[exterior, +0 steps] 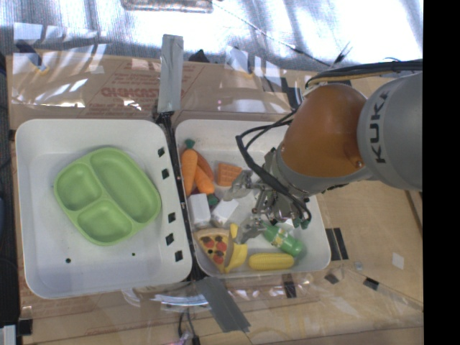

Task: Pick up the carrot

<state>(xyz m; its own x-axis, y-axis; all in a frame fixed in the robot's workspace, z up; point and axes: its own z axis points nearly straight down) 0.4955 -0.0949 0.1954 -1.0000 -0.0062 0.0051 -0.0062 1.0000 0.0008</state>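
**Right bin is packed, left bin has loads of room**

Starting at the near edge of the right bin [325, 254]: things are jammed up along that front wall. There's a corn cob [271, 261] lying flat right against it, a banana [235, 253] just beside that, and a pizza slice [213, 244] tucked into the near-left corner. A green bottle-looking thing [284, 240] sits just above the corn. Not much free floor down there.

A bit further in, the gripper [257, 205] is down over the middle of that bin, with the grey arm [392, 131] and its orange band [323, 131] covering most of the right half. Honestly can't tell whether the fingers are apart or together, it's all cables and metal from this angle. A couple of white blocks [200, 209] sit just left of it.

Further back, the carrot [189, 168] lies along the left wall of the right bin, green top pointing to the far side, touching a second orange piece [204, 177] on its right. An orange wedge thing [229, 172] is near those. The carrot is clear of the gripper, off to its left.

Left bin [36, 214]: a green divided plate [106, 195] lies flat in the middle, bare white floor all around it, well apart from every wall. Behind both bins is cardboard [108, 85].
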